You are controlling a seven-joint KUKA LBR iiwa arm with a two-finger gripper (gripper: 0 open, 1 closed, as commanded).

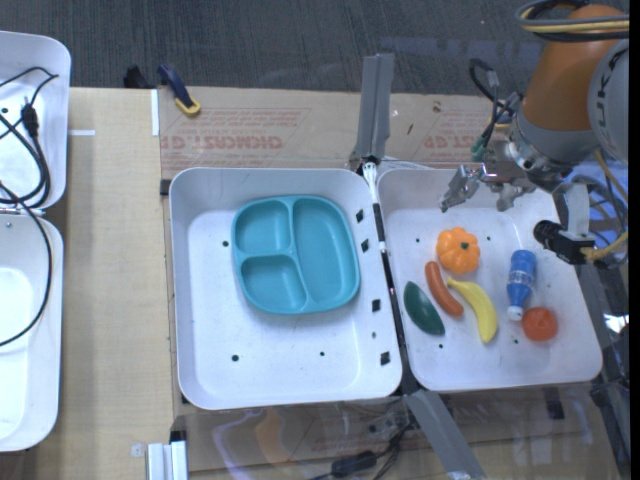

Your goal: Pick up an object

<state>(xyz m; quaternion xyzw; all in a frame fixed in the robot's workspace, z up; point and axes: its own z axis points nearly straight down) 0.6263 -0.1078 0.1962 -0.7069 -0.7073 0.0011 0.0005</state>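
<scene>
Objects for picking are seen in the right bin (560, 363): a small orange pumpkin (459, 251), a sausage (444, 288), a yellow banana (477, 307), a dark green vegetable (423, 308), a blue bottle (521, 280) lying on its side and an orange fruit (539, 324). The pumpkin is judged to be light and stiff, probably a plastic toy with a smooth, slightly slippery skin, so it is best taken across its round body from above. The sausage, banana and green vegetable lie close together, which makes them harder to take one at a time. A teal divided plate (296, 253) is placed in the left bin (190, 298). The gripper (484, 190) is held above the far edge of the right bin, near the pumpkin but apart from it, with the wrist bent downward. Its fingers are spread apart and nothing is held between them.
</scene>
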